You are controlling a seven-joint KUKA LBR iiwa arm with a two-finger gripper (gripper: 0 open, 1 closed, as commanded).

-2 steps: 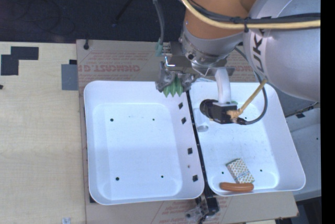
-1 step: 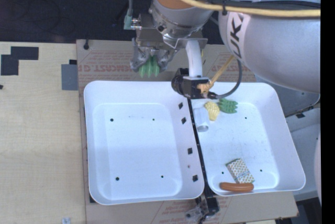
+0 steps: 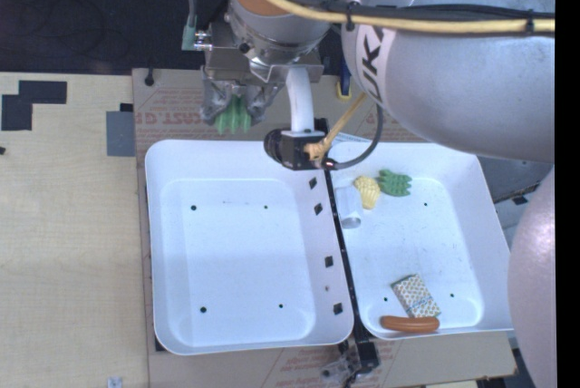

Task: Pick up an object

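Green toy [image 3: 234,116], leafy or ribbed in look, sits between the fingers of the gripper [image 3: 233,110], raised above the back edge of the left bin [image 3: 172,196] and clear of its floor, so the pick appears to be done in its main part: an object is off the surface and carried. What is left, as far as can be judged, is only to keep the hold and bring the piece wherever the program wants it; nothing shows that it has been set down anywhere. The jaws stand close together, clamped on the green piece, with the grey fingertips on either side of it and the lower end of the toy hanging out below them. How firm the grip is cannot be told from this slant. In the right bin [image 3: 471,196] lie a yellow corn cob with green leaves [image 3: 381,187], a patterned box [image 3: 415,294] and a sausage [image 3: 410,323] near the front wall, all apart from the gripper and untouched. The arm [image 3: 453,42] reaches in over the right bin's back corner.
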